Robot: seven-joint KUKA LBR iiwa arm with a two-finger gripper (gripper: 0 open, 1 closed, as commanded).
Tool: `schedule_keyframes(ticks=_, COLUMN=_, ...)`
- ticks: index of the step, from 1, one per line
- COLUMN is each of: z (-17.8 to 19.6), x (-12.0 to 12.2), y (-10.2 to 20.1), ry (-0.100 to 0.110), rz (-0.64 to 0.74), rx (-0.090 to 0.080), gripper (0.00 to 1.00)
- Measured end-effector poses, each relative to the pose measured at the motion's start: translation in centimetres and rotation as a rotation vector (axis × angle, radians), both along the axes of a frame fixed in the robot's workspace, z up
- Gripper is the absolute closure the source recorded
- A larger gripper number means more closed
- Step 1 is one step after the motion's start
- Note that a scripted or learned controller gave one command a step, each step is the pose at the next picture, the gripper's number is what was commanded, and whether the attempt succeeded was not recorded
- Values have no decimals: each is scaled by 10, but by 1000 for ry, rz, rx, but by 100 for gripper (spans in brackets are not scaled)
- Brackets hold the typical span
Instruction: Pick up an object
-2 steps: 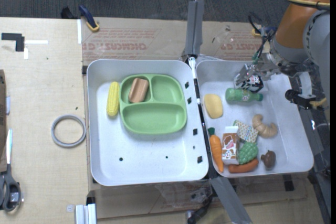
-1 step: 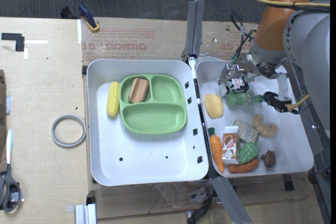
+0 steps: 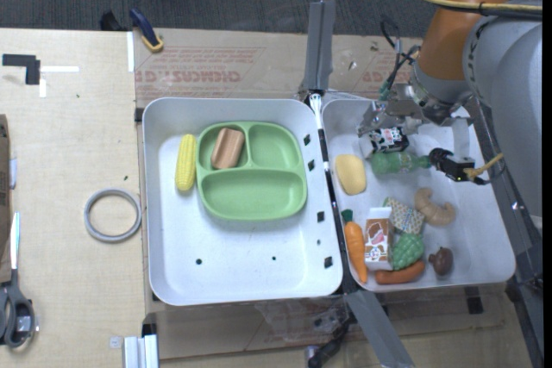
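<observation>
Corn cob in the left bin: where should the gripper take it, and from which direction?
Grip the corn cob across its narrow middle, coming straight down. It lies flat and lengthwise beside the green tray, so the fingers should close on its long sides; the tray-side gap looks tight, though.

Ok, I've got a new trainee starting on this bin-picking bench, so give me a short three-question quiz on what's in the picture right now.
1. True or false: the corn cob lies inside the green divided plate.
2. Which bin is the tool over? A) the left bin B) the right bin C) neither
3. Fill in: the brown sausage-like item lies in the plate's upper ______ compartment.

Key
1. False: the cob lies on the left bin's floor, against the plate's left rim.
2. B: it is low over the far end, above a green item.
3. Left.
</observation>
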State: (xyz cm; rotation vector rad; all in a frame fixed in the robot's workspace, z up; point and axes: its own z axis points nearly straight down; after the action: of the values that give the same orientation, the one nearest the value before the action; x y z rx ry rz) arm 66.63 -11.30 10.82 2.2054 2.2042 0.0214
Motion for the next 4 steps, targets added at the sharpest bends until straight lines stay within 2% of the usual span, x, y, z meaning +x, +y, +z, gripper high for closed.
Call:
schedule_keyframes(ticks=1, z=0, x=-55, y=7, ry=-9, rz=67, rx=-3, gripper=0)
schedule_keyframes(ticks=3, z=0, x=-80, y=-3, ry=-14, rz=153, rx=-7, gripper=0)
schedule_keyframes(ticks=4, z=0, x=-94, y=-7, ry=-14, rz=290, rx=-13, gripper=0)
